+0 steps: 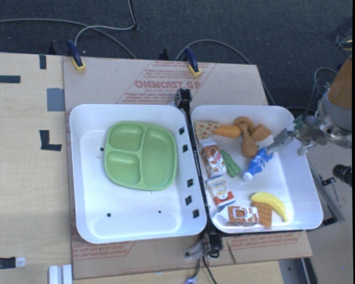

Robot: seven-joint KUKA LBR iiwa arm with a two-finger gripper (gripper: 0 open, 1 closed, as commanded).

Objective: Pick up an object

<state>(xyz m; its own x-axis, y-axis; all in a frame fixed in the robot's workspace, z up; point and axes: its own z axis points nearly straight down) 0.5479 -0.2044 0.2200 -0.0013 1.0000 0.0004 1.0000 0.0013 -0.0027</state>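
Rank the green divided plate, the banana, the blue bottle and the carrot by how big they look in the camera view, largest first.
1. green divided plate, by far the largest.
2. banana and blue bottle: they look about alike, so I won't rank them.
3. carrot, slightly smaller.

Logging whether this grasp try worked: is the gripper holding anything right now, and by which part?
Nothing is held. The gripper hangs over the right bin, just up and right of the blue bottle, with no object between its fingers.
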